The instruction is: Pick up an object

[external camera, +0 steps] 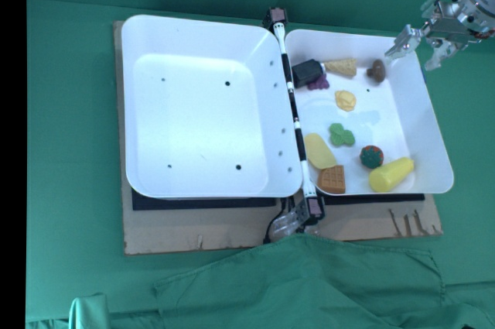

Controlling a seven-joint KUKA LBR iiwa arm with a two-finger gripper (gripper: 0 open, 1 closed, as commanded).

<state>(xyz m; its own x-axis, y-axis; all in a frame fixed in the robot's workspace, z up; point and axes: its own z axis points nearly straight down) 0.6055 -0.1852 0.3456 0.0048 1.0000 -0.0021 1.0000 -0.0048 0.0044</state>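
My gripper (418, 47) hangs open above the far right corner of the right bin (430, 126), with nothing between its fingers. In that bin lie several toy foods: a brown piece (376, 70) nearest the gripper, a tan wedge (342, 67), a black block (306, 72) on a purple piece (318, 83), a small yellow piece (345, 100), a green cluster (341, 135), a pale yellow slab (319, 151), a brown waffle (332, 179), a red and green ball (371, 156) and a yellow cylinder (390, 174).
The left bin (147, 41) sits beside the right one, split by a black and white divider bar (291, 111). Both rest on a cardboard sheet (193, 238). Green cloth (309, 281) is bunched at the front.
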